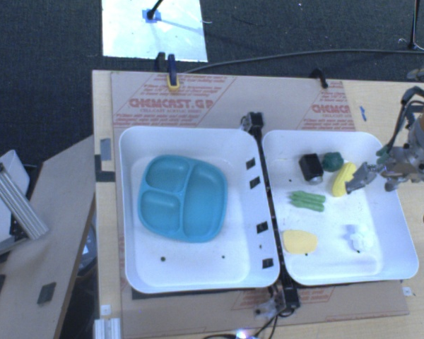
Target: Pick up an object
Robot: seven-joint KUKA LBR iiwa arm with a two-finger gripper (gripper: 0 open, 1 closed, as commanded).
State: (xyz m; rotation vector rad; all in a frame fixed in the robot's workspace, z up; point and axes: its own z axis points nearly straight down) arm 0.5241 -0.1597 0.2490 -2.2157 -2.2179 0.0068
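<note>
The right bin (396, 260) holds several small objects: a black block (311, 167), a dark green round piece (331, 162), an elongated yellow piece (341, 180), a green pod (308, 200), a flat yellow piece (299, 241) and a small white piece (354, 236). My gripper (359, 179) reaches in from the right edge at a slant. Its tip sits right beside the elongated yellow piece, at that piece's right side, and I see nothing held in it.
In the left bin (148, 274) lies a blue divided plate (182, 198). A black hinge strip (261, 189) runs between the two bins. The grey arm (417, 154) hangs over the right bin's right rim. A blue-and-yellow clamp (172, 73) grips the board behind the bins.
</note>
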